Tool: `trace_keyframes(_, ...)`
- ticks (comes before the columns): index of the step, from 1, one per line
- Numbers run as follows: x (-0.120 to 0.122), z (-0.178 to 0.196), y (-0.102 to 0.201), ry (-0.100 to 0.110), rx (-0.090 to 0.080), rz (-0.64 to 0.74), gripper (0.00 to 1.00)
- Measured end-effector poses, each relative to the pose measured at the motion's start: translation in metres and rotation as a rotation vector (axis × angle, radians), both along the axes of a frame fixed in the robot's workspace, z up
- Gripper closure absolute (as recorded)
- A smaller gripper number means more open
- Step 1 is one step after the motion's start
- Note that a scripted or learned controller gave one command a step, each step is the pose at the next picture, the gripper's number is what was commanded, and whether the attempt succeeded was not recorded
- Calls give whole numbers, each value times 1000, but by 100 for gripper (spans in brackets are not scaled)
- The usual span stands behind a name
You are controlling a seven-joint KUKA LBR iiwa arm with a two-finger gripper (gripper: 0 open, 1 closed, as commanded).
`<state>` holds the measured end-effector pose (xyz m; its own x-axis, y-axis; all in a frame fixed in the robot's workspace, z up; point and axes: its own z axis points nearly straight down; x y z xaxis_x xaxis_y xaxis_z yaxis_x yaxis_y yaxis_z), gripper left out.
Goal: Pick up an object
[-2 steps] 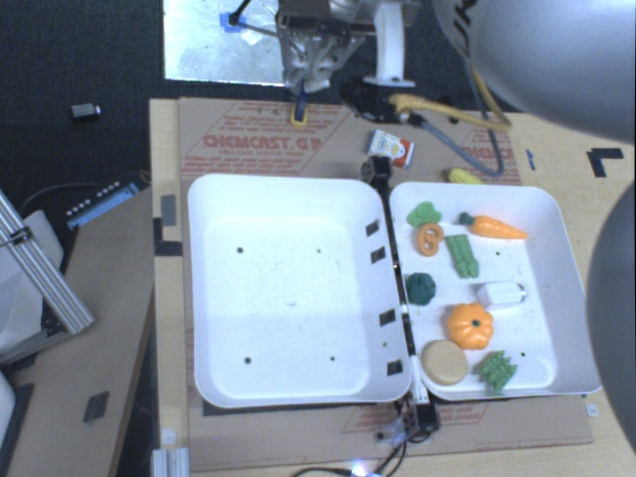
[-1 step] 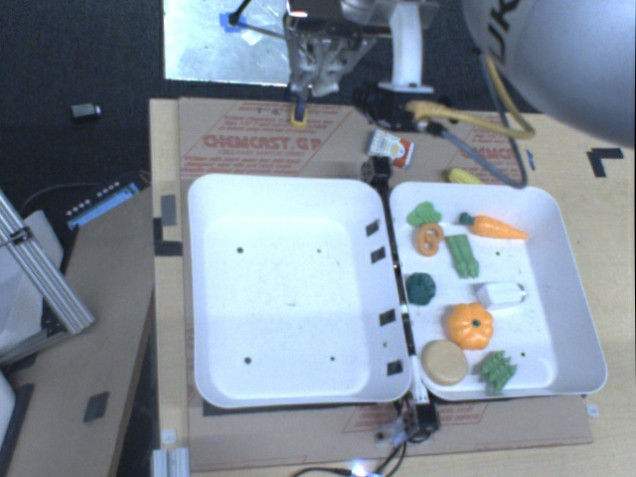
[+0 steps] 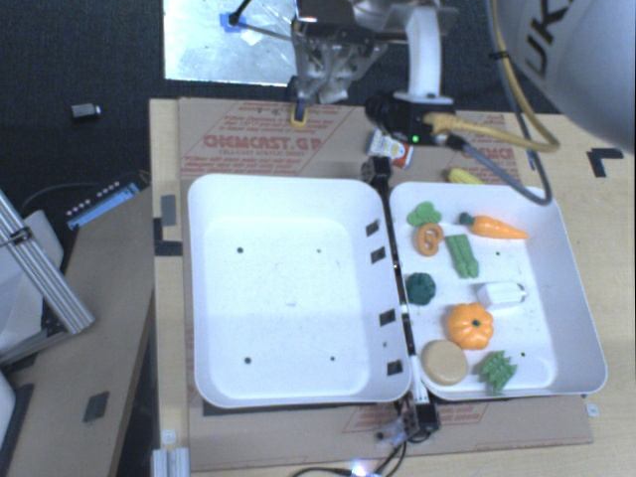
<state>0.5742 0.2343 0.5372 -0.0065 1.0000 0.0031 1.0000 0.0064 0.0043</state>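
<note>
Gripper [image 3: 323, 87] hangs above the bench beyond the bins' far rim; whether it's apart or together, I cannot tell. Small orange plastic pumpkin [image 3: 469, 325] lies well apart in the right white bin [image 3: 581, 311], among crowded toys.

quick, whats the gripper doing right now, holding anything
gripper: above the bench behind the two white bins, away from the toy food; open or shut cannot be told, and nothing visible in it.

Toy vegetables, among them a carrot [image 3: 494, 229] and a pumpkin [image 3: 469, 325], lie in the right bin [image 3: 571, 296] beside the left bin [image 3: 214, 296].
</note>
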Motion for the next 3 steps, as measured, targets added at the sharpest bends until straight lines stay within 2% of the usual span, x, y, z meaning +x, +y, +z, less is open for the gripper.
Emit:
trace_keyframes(1, -53, -79, -1, 13, -5, 0, 100)
trace_keyframes(2, -86, 3, 0, -4, 3, 0, 100)
trace_keyframes(3, -88, -81, 0, 10, -6, -5, 100)
